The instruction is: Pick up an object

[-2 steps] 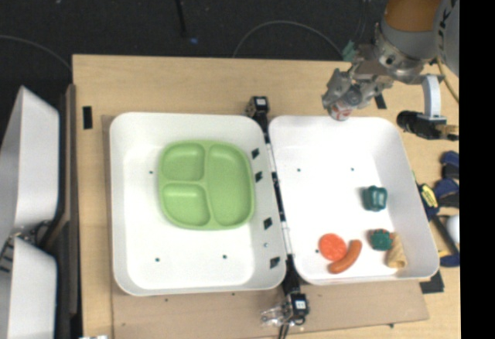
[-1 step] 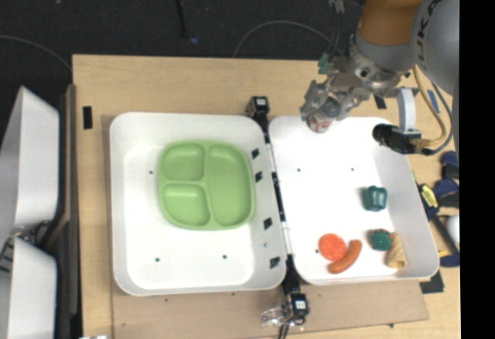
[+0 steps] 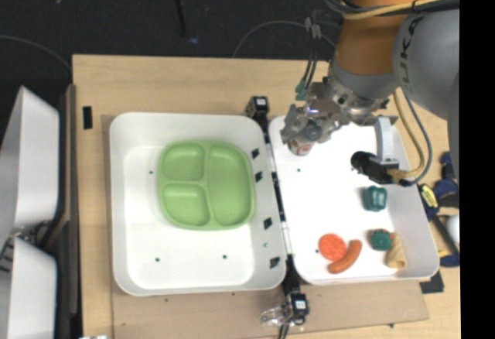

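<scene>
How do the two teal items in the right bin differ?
The upper teal piece is brighter and stands apart, while the lower teal piece is darker and sits right beside a tan object. The upper lies nearer the bin's middle, the lower nearer its front edge. Both are small and lie along the right bin's right side.

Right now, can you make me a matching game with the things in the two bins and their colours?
Things:
1. divided plate
2. sausage
3. cup-shaped toy
4. round flat toy

Colours:
A. teal
B. light green
C. red-orange
D. orange-brown

Pairs: 1-B, 2-D, 3-A, 4-C
</scene>
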Controlling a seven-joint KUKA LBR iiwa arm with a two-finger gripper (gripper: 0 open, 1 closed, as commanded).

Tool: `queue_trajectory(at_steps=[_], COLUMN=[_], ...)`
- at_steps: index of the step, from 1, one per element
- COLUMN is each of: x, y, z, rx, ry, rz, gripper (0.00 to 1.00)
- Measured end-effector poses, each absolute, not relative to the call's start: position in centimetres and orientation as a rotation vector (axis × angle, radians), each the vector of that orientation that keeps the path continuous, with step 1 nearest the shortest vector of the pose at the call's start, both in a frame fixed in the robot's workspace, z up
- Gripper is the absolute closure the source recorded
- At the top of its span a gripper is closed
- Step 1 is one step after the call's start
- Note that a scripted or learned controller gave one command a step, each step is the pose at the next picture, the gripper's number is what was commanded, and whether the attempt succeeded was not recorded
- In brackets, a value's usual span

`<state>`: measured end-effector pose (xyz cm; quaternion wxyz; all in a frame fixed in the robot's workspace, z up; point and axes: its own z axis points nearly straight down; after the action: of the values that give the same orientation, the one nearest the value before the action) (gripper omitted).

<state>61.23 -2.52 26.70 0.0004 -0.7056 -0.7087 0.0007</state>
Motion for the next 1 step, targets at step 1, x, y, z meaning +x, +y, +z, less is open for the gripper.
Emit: queue_trajectory(at_steps=[1], x=[58.0], y=[2.36], z=[25.21], rx=[-2.214], ry=[-2.226], rz=[0.003], gripper=[1.0])
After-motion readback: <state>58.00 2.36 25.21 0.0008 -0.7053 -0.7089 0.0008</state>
